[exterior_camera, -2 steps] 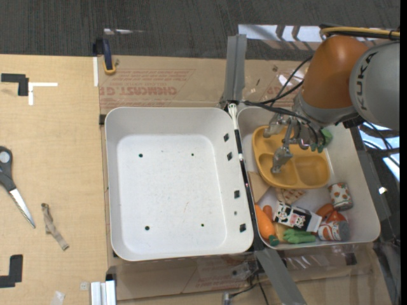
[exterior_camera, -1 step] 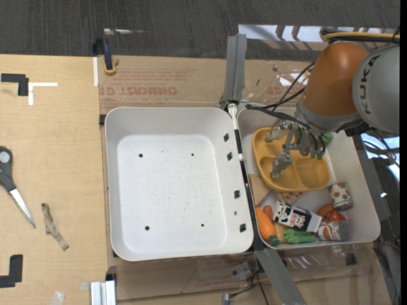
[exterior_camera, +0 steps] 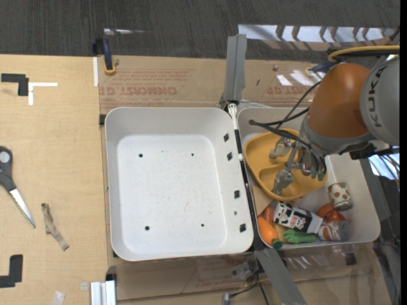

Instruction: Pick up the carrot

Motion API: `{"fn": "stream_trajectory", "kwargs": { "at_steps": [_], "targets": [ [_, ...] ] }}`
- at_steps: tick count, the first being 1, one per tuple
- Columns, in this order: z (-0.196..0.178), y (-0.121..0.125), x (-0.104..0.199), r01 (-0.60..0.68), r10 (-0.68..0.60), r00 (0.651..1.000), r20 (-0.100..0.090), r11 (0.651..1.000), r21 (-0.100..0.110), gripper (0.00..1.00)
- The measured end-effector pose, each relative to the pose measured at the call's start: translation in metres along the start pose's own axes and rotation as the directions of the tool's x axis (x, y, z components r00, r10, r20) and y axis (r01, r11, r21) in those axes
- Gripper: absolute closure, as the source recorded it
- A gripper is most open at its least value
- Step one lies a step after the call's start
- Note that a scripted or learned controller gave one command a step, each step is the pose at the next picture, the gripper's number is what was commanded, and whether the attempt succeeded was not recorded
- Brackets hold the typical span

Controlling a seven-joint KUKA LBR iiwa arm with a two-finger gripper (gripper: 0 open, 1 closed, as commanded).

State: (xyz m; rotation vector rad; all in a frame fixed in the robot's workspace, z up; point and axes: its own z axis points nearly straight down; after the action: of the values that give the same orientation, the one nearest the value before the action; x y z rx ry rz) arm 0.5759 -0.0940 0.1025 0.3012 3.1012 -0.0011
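Overhead, two white bins (exterior_camera: 114,189) sit on a wooden bench (exterior_camera: 51,145); claw (exterior_camera: 289,170) state unclear.

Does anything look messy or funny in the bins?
Yes. The orange carrot with green top lies jammed into the front corner of the right white bin, partly under a black-and-white carton. The yellow bowl sits tilted, with the gripper hanging over it.

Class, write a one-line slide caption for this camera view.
Gripper hovers over yellow bowl; carrot lies at right bin's near-left corner.
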Motion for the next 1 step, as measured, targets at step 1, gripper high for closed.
{"fn": "stream_trajectory", "kwargs": {
  "at_steps": [1],
  "targets": [
    [-0.0013,-0.0003,0.0125,0.153,-0.153,0.988,0.009,0.988,0.0,0.0]
  ]
}}
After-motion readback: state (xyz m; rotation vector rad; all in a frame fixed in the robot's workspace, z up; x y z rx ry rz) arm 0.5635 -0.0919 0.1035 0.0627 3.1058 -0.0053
